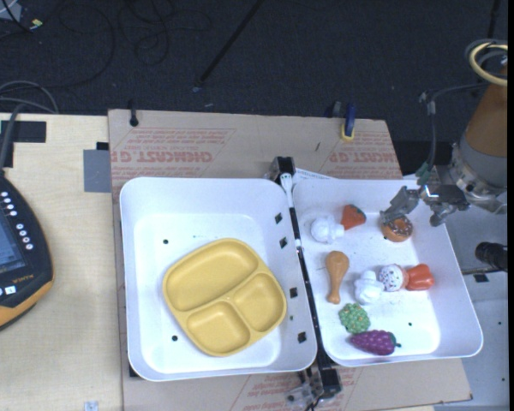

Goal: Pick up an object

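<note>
Pincer (409,205) spread wide, over round doughnut (397,228), drumstick (336,275) lying lengthwise, bone end toward camera.

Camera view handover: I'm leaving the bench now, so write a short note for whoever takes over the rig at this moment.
Pincer: at the far right of the right bin, right above the small round brown toy; whether it grips anything cannot be told.
Right bin also holds: drumstick, purple grapes, green piece, red piece, white pieces.
Left bin: yellow divided plate.
Done: no object visibly lifted.
Left: grasp one object and raise it.
</note>
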Tool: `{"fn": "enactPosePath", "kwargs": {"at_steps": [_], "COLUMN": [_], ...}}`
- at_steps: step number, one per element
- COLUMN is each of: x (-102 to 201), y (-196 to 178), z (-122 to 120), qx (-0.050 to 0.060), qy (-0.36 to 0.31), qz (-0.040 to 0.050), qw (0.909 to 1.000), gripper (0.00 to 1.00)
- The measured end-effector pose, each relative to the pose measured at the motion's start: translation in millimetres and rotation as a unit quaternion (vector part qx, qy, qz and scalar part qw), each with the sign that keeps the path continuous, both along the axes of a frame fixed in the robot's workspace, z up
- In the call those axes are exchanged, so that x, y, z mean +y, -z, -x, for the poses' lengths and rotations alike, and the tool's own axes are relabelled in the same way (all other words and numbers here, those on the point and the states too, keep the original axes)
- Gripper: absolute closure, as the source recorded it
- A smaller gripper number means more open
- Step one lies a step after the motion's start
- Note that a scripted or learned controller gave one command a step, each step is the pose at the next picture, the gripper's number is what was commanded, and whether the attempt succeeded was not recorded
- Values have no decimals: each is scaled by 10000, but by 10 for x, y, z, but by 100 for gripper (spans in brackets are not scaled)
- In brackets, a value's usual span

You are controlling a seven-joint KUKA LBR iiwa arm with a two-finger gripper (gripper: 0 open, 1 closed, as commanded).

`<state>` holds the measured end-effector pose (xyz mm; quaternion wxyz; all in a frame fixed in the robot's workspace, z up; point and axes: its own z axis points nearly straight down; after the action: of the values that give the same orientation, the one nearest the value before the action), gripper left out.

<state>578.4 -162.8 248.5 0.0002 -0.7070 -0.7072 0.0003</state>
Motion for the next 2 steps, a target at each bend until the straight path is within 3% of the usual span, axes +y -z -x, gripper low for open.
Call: {"fn": "enactPosePath", "kwargs": {"at_steps": [1,2], "x": [506,777], "y": [908,1648], "z": [159,344], "qx": [54,23], "qy": [-13,-4], "qz": [-23,-4], "qw": [10000,10000], "gripper": [0,0]}}
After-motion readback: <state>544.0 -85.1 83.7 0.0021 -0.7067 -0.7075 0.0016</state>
